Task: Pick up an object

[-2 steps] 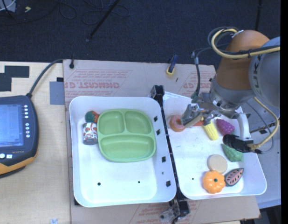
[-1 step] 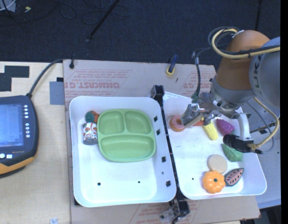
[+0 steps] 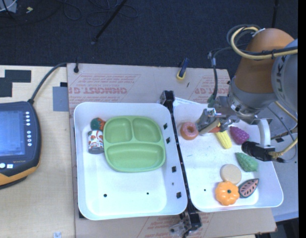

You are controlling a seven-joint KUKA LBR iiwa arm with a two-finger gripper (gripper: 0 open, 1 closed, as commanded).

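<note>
My gripper (image 3: pixel 208 123) hangs low over the back of the right bin (image 3: pixel 272 198), under the grey arm with its orange band. Just to its left lies a pink-iced donut (image 3: pixel 188 131). A yellow corn cob (image 3: pixel 224 139) and a purple bunch of grapes (image 3: pixel 239 134) lie just to its right. A small orange piece (image 3: pixel 216 128) shows at the gripper's lower edge; I cannot tell whether it is held.
Nearer the front of the right bin lie a green leafy piece (image 3: pixel 247 161), a beige disc (image 3: pixel 230 173), an orange pumpkin (image 3: pixel 227 193) and a brown leaf-like piece (image 3: pixel 248 188). The left bin (image 3: pixel 123 200) holds a green divided plate (image 3: pixel 133 144), a small can (image 3: pixel 95 141) and a green-red toy (image 3: pixel 97 124). A tablet (image 3: pixel 12 138) lies far left.
</note>
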